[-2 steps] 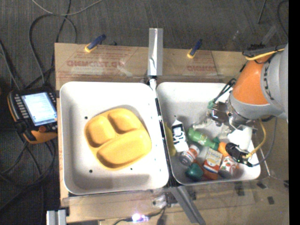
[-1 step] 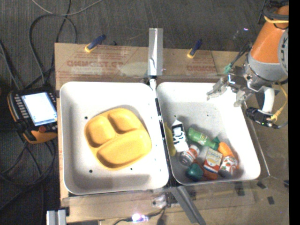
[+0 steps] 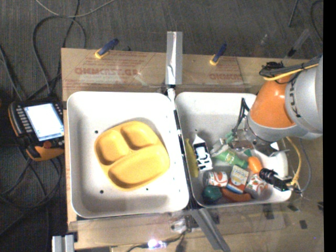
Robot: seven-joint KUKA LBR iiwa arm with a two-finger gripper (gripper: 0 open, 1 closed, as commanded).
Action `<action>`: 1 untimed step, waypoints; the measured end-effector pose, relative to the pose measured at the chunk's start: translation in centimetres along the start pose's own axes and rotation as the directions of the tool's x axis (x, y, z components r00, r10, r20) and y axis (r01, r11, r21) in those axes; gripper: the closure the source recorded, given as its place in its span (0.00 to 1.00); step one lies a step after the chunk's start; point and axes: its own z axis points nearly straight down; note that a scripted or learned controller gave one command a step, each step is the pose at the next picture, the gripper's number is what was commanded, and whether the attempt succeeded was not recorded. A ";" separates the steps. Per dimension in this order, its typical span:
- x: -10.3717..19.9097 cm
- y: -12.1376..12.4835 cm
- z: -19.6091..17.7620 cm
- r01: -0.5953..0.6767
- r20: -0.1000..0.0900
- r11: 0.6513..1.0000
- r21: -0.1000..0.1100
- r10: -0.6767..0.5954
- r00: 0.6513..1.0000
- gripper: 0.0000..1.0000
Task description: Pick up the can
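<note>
Your arm, grey casing with a glossy orange band, hangs over the right bin. The gripper sits low among the clutter; whether it is wide, narrow or holding anything, you cannot tell from here. Judge the pick as not yet shown done.

Left bin, well left of the tool: smooth white plastic, shallow, rounded corners.

Yellow tray, in that bin: matte, three moulded compartments.

Can, below and left of the gripper, lying on its side: cylindrical, red-and-white label.

Near it: black-and-white carton, small green round item.
</note>
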 end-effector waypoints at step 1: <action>2.2 -4.6 1.2 0.145 0.017 0.989 -0.021 -0.145 0.989 0.00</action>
